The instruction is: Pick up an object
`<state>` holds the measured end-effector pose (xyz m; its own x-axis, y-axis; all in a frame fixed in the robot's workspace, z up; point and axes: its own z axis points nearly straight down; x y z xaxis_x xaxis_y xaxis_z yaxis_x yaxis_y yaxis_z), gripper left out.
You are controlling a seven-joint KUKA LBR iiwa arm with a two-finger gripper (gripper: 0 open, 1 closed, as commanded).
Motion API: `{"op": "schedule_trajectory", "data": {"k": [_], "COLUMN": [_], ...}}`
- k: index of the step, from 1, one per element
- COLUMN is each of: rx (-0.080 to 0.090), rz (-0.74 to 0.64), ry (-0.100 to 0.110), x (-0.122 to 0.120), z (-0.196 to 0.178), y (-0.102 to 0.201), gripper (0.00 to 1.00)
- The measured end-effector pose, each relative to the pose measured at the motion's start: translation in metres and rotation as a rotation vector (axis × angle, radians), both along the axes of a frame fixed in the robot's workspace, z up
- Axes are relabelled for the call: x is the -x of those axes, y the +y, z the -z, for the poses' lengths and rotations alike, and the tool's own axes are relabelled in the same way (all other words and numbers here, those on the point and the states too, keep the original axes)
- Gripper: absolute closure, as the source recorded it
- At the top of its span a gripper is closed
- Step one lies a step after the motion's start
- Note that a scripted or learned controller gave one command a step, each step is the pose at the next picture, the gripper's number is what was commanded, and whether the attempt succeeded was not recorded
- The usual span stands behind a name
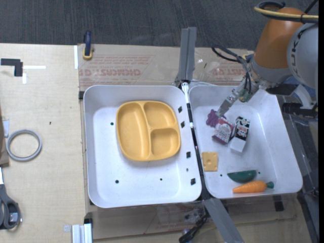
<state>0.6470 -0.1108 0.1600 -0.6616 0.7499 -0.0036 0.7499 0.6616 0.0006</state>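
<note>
A robotics laboratory is suggested by the pale wooden worktop (45, 186), on which two white bins (96, 151) are fixed over taped cardboard (131, 67), with a tape roll (23, 145) and scissors (7, 211) left beside.

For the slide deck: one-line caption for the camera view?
Tool over the purple toy in the right bin; yellow divided plate in the left bin.

Grey and orange arm (283, 39) cut off by top and right edges. Metal claw (224, 107) too small and blurred to read, tip overlapping purple toy (212, 118). Print on pink packet (222, 131) and black-and-white carton (240, 134) illegible. Dark scissors (7, 212) cropped at left edge of bench (40, 186). Red lettering on brown cardboard strip (126, 71) blurred.
</note>
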Motion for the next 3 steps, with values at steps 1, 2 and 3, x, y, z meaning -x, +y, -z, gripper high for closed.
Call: {"op": "schedule_trajectory", "data": {"k": [1, 2, 3], "rx": [-0.001, -0.001, -0.001], "rz": [-0.190, 0.095, 0.399], "ry": [0.001, 0.003, 0.004], "x": [0.024, 0.041, 0.041], "z": [-0.032, -0.031, 0.046], "y": [0.070, 0.021, 0.008], "gripper": [0.00, 0.00, 0.00]}}
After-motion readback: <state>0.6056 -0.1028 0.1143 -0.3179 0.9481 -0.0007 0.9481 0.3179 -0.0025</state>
